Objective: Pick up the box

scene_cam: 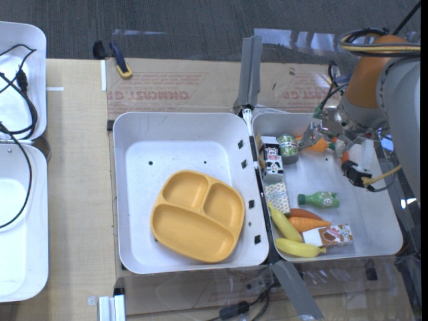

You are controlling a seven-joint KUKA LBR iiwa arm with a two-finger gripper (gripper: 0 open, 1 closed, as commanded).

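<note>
White right bin [374, 243] with box [336, 235]; gripper [319, 136] overhead, grip state unclear

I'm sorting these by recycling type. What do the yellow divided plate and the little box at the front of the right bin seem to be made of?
The divided plate looks like moulded plastic: one uniform yellow, smooth rounded dividers, a soft matte sheen. The box is probably printed cardboard, with flat faces, sharp edges and red and white graphics, though it is too small to be sure.
</note>
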